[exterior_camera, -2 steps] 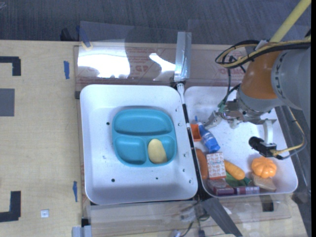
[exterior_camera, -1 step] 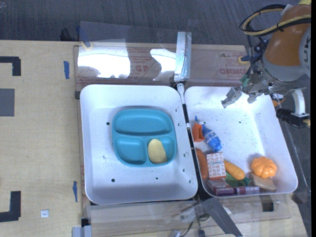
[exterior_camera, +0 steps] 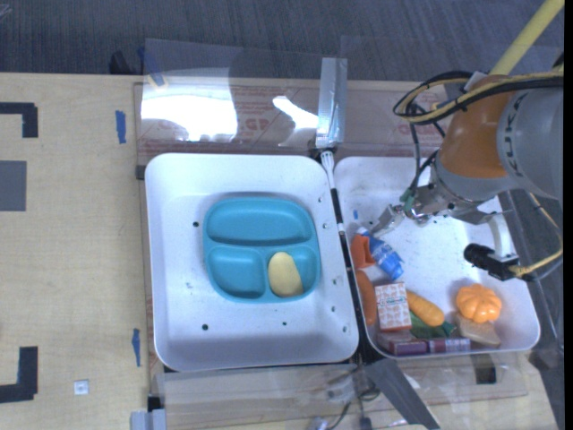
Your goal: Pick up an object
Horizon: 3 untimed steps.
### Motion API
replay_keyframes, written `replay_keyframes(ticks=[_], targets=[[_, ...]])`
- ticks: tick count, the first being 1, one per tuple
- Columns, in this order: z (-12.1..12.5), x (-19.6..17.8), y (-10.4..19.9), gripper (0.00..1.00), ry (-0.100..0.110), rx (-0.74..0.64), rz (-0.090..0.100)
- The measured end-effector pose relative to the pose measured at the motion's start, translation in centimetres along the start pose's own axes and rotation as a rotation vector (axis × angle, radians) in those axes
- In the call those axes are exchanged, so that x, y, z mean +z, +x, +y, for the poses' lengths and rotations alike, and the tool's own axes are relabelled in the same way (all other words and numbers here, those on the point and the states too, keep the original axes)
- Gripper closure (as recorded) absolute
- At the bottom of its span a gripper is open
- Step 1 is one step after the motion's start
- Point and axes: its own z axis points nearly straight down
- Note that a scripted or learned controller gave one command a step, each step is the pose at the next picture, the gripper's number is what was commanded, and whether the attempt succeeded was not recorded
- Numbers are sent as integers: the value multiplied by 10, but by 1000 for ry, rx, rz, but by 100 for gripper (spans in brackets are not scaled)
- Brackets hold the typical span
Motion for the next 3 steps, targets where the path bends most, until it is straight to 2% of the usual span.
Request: replay_keyframes(ticks=[1,2,3], targets=[[-40,0,24,0,1,-110,2],[-82,-1,31,0,-1,-117,1],[-48,0,4,0,-1,-135,0]])
